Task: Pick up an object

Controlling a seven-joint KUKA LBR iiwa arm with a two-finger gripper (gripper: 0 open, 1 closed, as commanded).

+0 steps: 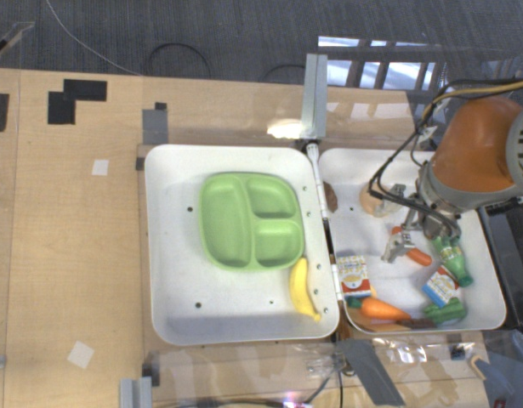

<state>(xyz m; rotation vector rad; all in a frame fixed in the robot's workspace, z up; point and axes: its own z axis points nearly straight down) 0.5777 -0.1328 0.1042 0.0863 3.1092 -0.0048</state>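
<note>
My gripper (404,243) hangs low in the right bin (491,313), below the arm's orange band (469,147). A small orange-red object (420,257) lies right beside and partly under it; whether it is held is not visible. Close to the right lie a green bottle (453,258) and a blue-and-white box (440,289). A carrot (383,309) lies at the bin's front. A small printed carton (352,273) stands at the front left. A dark green item (446,313) sits at the front right.
A tan round object (376,202) and a brown item (331,196) sit at the back left of the right bin. The left bin (172,296) holds a green divided plate (248,221) and a banana (302,289) by the dividing wall. Black cables (397,164) trail from the arm.
</note>
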